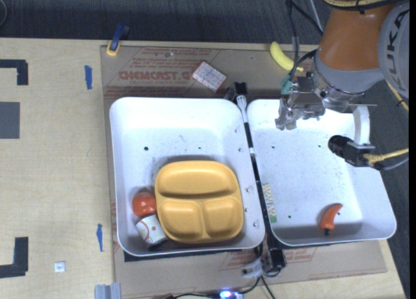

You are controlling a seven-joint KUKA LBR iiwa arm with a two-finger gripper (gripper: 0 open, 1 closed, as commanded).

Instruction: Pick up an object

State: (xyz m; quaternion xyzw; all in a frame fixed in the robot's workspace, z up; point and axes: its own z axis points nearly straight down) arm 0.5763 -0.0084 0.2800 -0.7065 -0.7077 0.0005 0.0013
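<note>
A yellow divided tray lies in the left bin, toward its front. An orange ball and a small white-and-orange toy sit against the tray's left side. In the right bin a small orange chili-shaped piece lies near the front right. My gripper hangs above the right bin's back left corner, well away from the chili piece. Nothing shows between its fingers.
A black strip runs along the seam between the two bins. A yellow banana-like object and a small patterned card lie on the cardboard behind the bins. A black cable fitting overhangs the right bin.
</note>
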